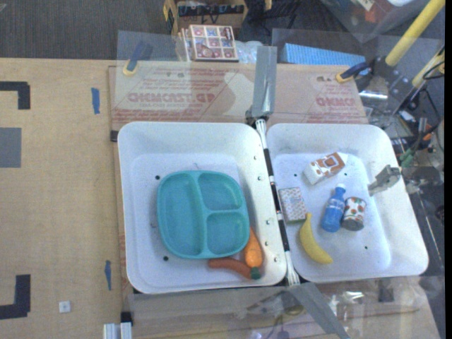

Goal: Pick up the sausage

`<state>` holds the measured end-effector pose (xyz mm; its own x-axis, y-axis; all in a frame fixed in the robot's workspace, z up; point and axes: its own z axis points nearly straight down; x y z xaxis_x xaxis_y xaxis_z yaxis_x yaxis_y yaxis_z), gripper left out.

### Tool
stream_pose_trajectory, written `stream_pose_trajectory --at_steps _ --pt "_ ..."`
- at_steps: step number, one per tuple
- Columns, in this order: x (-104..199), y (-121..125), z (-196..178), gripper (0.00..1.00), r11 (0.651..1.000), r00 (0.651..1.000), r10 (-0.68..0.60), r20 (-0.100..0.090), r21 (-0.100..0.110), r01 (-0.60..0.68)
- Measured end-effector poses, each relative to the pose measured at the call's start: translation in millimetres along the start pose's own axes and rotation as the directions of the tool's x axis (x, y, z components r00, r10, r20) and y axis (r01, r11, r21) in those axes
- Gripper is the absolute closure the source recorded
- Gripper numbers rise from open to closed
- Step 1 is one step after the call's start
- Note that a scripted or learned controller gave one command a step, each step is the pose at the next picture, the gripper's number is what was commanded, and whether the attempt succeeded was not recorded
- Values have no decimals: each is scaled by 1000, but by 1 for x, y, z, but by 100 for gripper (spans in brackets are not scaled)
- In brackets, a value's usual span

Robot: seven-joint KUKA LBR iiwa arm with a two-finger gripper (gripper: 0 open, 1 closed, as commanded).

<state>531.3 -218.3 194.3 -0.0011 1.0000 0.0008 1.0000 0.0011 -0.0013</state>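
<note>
The sausage (227, 265), a thin reddish-brown link, lies along the front edge of the left bin (134, 210). It sits just below the teal divided plate (203, 214), and its right end touches an orange carrot (254, 250). My gripper (383, 179) shows as a small grey shape at the right side of the right bin (402, 260), low over the bin floor. It is far from the sausage, with nothing visibly in it.
The right bin holds a white and brown carton (325, 167), a small patterned box (292, 203), a blue bottle (333, 209), a small can (354, 213) and a banana (312, 240). A ridge (272, 203) divides the two bins.
</note>
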Motion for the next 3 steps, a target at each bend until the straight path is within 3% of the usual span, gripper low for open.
stream_pose_trajectory --at_steps 1,2,3 --pt "58 -22 62 0 961 961 -277 -1 1 277" --pt "120 -21 85 0 828 828 -561 0 -1 561" --pt "90 16 106 0 976 976 -216 3 -8 216"
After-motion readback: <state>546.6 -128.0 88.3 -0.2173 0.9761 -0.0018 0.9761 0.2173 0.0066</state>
